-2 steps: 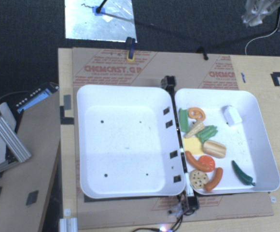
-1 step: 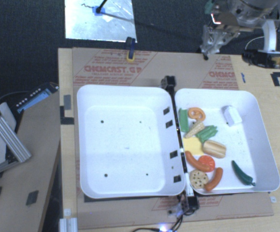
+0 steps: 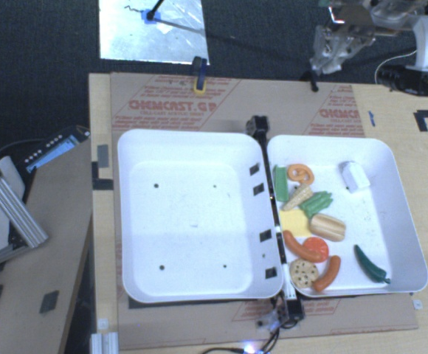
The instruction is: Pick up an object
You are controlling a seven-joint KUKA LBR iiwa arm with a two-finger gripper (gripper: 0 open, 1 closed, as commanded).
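Observation:
The right bin (image 3: 391, 168) holds several toy foods: a pretzel (image 3: 300, 173), a corn cob (image 3: 297, 196), a green pea pod (image 3: 317, 201), a yellow cheese slice (image 3: 294, 220), a bread roll (image 3: 328, 227), a tomato (image 3: 315, 248), two sausages (image 3: 328, 272), a cracker (image 3: 302, 273), a dark green chilli (image 3: 370, 264) and a white block (image 3: 354, 176). My gripper (image 3: 325, 63) hangs high above the bench's far edge, well beyond the right bin, with nothing visible between its fingers.
The left bin (image 3: 192, 220) sits beside the right one, joined by a black hinge strip (image 3: 269, 205). A yellow and blue clamp (image 3: 198, 76) stands at the cardboard's far edge. A shiny metal sheet (image 3: 155, 21) lies behind it.

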